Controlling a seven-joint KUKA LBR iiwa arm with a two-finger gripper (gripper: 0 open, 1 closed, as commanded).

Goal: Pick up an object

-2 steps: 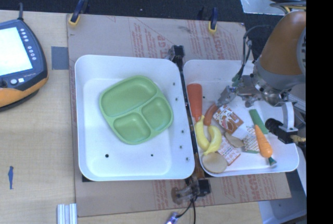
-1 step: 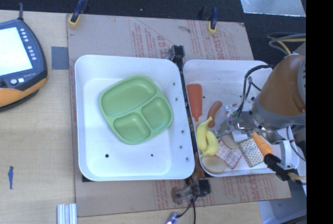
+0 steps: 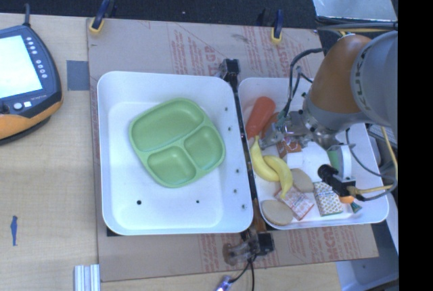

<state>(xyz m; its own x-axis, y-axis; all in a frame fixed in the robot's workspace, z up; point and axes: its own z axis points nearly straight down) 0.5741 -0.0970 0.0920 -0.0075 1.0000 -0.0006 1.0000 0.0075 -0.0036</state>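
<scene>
my gripper (image 3: 287,136) low in the right bin (image 3: 376,215), grip state hard to make out | carrot (image 3: 260,115) just left of it, bananas (image 3: 270,168) below | packets (image 3: 312,202) and cookie (image 3: 276,212) near front wall | green plate (image 3: 177,142) in left bin (image 3: 115,168)

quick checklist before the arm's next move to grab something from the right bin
1. Hand is over the right bin: ok.
2. Something visibly held in the hand: cannot tell, the wrist hides it.
3. Pickable things within the bin, such as the banana and carrot: ok.
4. Things spaced apart for a clean grasp: not ok, they crowd together.
5. Green divided plate lies flat in the left bin, out of the way: ok.
</scene>
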